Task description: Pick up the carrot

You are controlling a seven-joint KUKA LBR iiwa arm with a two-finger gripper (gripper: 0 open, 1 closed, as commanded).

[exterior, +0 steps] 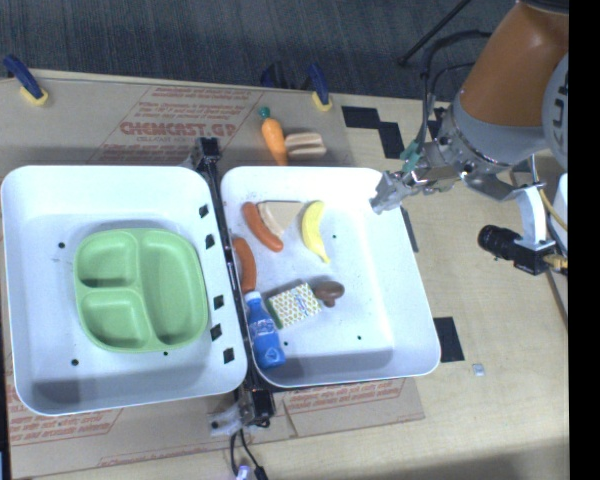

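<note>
Your target, the small orange toy carrot with a green stalk point(272, 136), lies on the table outside both bins, just beyond the far rim of the right-hand shallow white plastic bin point(405, 298), touching a tan bun-shaped toy point(305, 146). It looks like smooth moulded plastic: light, rigid, likely slippery. It tapers, so clamp across the thicker middle, not the tip or stalk. The pincer point(387, 195) hangs over that bin's far right corner; I can't tell its opening from this angle.
</note>
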